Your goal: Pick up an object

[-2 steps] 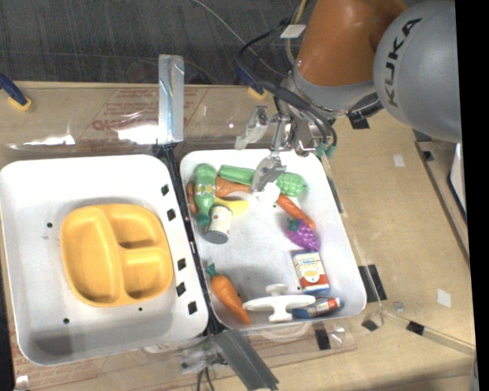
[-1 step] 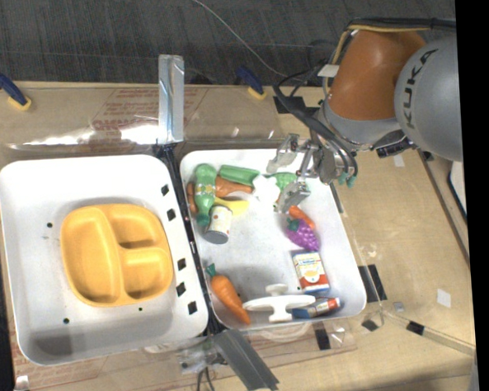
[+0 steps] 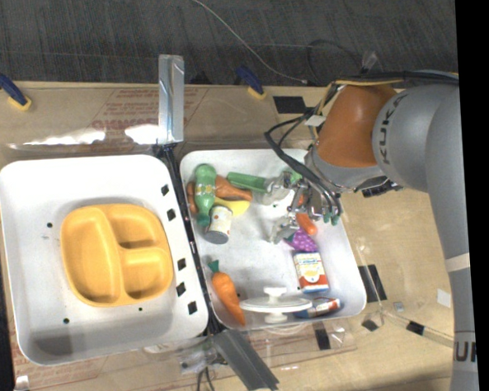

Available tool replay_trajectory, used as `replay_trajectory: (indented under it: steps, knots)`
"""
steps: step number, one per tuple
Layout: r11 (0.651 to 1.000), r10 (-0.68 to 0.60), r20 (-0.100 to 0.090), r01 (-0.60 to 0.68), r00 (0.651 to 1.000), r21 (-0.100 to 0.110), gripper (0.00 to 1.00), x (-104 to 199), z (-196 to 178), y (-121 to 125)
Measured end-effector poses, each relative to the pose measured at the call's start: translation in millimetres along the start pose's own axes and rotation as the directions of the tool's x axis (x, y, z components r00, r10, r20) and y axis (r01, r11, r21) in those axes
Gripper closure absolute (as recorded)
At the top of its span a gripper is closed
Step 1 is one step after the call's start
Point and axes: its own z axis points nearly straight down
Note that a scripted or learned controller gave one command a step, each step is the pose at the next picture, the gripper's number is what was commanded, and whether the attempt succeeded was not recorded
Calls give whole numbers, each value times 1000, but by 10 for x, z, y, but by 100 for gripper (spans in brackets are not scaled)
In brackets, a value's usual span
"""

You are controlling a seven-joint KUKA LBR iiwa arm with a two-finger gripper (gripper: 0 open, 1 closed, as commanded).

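On your left, the left bin holds a yellow divided tray, three compartments, sitting flat near the bin's middle. Nothing else is visible on it.

Between the bins you've got a metal post standing at the far edge, plus black clips along the shared wall.

Moving right, the right bin carries all the loose items. Far-left corner: a green-and-brown bottle-like toy, an orange piece beside it, and a small white can just in front, tilted. A green cylinder lies along the far wall. Near-left corner: a toy carrot against the left wall. Along the near wall: a white flat dish shape with a small dark-red item at its right end. Right of middle: a small carton with an orange label, and a purple grape cluster touching its far end.

Farther right, the gripper is down inside the right bin, just above the grapes, with a small orange object right at its tip. You can't tell from this angle whether the jaws are apart or closed, or whether that orange object is actually gripped; clutter hides the tips.

Grey arm with orange band enters from the right edge.
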Motion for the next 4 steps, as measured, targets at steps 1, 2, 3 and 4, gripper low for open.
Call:
replay_trajectory:
  steps: [1,2,3,4]
  knots:
    - [933,360,3,-360,933,-2,0,770,-23,-94]
    - [866,501,4,-501,866,-4,0,1045,-22,-69]
    - [935,353,4,-353,935,-3,0,1236,-23,-230]
    - [939,344,9,-344,939,-4,100,1210,-135,-214]
